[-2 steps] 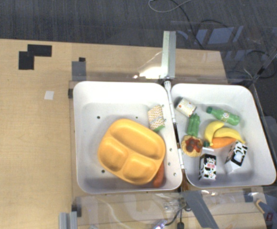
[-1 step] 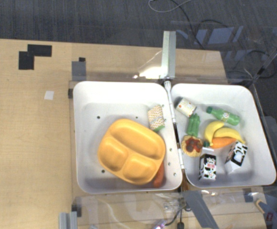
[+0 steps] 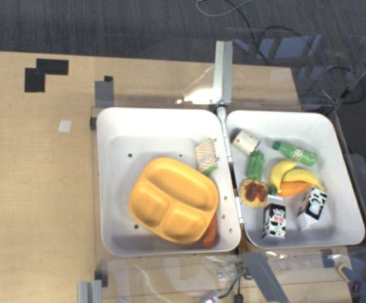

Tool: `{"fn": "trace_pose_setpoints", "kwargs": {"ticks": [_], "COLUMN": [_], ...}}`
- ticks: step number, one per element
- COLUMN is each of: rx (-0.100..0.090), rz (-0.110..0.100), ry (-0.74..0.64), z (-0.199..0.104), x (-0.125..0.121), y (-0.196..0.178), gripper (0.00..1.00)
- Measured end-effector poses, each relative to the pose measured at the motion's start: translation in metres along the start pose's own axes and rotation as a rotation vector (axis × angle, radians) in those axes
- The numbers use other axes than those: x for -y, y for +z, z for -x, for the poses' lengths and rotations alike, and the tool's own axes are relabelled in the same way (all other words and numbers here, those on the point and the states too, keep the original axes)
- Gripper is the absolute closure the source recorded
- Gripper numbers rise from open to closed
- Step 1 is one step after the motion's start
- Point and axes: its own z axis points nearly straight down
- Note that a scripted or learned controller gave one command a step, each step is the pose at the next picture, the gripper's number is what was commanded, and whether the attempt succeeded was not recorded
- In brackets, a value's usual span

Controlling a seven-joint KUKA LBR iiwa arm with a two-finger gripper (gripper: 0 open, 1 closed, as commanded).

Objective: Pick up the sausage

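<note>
Sausage [image 3: 211,232] lies in left bin [image 3: 107,169], near its front right corner, mostly tucked under the yellow tray [image 3: 173,199] w/ just a reddish end poking out. Patterned packet [image 3: 206,154] sits by the tray's far edge. Right bin [image 3: 341,169] has a banana [image 3: 288,170], green bottles, cartons.

Risks:
- little sausage exposed, so fingers may hit tray or bin wall & slip off
- tray could get lifted or shoved instead

Gripper: can't tell finger state.
</note>
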Motion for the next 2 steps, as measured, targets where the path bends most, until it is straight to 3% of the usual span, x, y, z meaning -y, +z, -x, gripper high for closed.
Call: {"fn": "trace_pose_setpoints", "kwargs": {"ticks": [2], "rx": [0.010], "rz": [0.017], "ry": [-0.010], "z": [0.000], "x": [-0.004], "y": [-0.026], "gripper": [1.00]}}
